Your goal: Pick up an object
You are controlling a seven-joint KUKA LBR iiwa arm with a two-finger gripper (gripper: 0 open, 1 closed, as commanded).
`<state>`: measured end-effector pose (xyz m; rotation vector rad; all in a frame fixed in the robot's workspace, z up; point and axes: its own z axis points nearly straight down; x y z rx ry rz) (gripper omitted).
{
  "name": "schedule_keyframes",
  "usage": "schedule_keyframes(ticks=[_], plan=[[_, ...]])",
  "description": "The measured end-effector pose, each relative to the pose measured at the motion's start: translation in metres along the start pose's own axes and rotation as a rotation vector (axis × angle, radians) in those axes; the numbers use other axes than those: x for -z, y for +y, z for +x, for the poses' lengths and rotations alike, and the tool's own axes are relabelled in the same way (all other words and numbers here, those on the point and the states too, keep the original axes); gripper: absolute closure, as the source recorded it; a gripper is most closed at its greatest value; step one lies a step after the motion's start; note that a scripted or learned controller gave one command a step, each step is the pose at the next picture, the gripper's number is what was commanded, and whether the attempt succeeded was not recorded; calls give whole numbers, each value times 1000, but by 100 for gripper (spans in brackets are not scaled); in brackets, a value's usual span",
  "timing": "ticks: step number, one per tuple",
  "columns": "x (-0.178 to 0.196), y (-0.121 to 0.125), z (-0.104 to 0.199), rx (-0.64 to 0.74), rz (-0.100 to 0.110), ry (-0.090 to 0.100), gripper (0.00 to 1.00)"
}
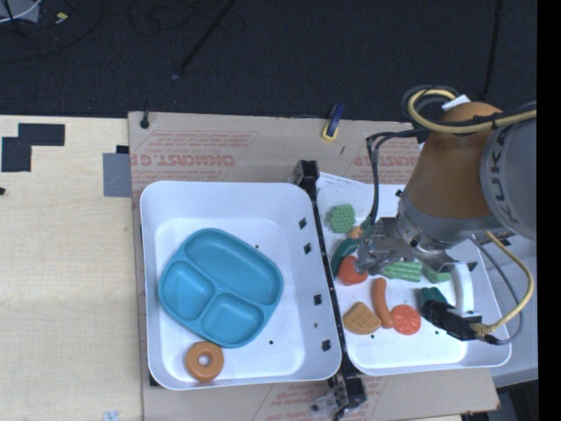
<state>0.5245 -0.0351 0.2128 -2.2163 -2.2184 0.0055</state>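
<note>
Orange plastic doughnut (204, 360) sits low-left; gripper (375, 251) is down among crowded toy food by red plastic tomato (351, 272), jaw state unreadable. Risk: nudging neighbours, missed grasp.

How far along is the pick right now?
Done: the arm is over the right bin, with the gripper low among the toy foods beside the red piece. In hand: nothing that I can see between its fingers. Left: grasp and lift; the donut and blue tray lie untouched in the left bin.

A blue tray (221, 284) and a doughnut (204, 360) lie in the left bin (166, 202); toy foods (379, 298) in the right.
</note>
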Motion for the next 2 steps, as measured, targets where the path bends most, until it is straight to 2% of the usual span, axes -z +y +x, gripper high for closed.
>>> schedule_keyframes(ticks=[1, 2], plan=[[17, -33, 43, 2, -1, 1, 100], [4, -45, 69, 0, 0, -1, 100]])
